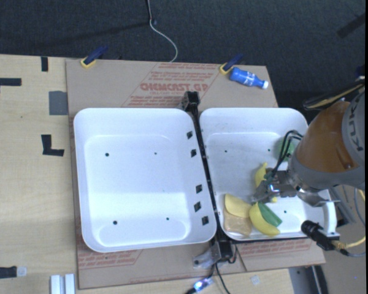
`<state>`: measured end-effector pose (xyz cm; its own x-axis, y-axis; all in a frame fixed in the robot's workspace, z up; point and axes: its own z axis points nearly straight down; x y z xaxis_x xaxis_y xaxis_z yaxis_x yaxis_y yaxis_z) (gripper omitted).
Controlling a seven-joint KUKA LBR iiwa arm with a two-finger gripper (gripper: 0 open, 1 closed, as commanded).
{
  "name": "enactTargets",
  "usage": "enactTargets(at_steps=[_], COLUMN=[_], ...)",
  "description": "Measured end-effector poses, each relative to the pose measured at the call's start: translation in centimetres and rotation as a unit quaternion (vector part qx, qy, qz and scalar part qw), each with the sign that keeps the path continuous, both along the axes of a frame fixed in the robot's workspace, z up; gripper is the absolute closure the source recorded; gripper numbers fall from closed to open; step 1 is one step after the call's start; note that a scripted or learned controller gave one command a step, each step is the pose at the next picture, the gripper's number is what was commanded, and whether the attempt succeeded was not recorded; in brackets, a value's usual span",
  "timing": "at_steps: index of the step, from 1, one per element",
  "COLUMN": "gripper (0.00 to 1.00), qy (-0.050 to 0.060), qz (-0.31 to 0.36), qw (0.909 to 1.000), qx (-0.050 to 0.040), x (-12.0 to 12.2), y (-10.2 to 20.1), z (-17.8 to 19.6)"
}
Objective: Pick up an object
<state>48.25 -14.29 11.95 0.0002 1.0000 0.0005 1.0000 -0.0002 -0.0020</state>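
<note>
Cardboard sheet (172,84) under both bins; left bin (135,176) gives you open floor wall to wall. Right bin (245,127) has its back half free, but everything is crowded into the front strip: yellow pieces (264,220) with a green item (271,215) on top, tan block (237,224) against the front rim near the divider. Gripper (267,188) sits low over that cluster beside another yellow piece (261,175); you can't tell its opening or any hold. Blue bottle (249,78) lies outside, behind the right bin.
</note>
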Motion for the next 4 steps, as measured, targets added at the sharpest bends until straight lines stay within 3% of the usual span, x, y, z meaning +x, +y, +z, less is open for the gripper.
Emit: enactTargets(at_steps=[1,2,3,4], gripper=[1.00,1.00,1.00,1.00], qy=[-0.001,-0.002,0.001,0.000], qz=[-0.001,0.002,-0.002,0.000], qw=[1.0000,1.0000,1.0000,1.0000], qx=[-0.0010,-0.0001,-0.0016,0.0000], x=[0.1,0.2,-0.1,0.1], y=[-3.7,-1.0,-8.5,-8.0], z=[2.1,6.3,2.1,3.0])
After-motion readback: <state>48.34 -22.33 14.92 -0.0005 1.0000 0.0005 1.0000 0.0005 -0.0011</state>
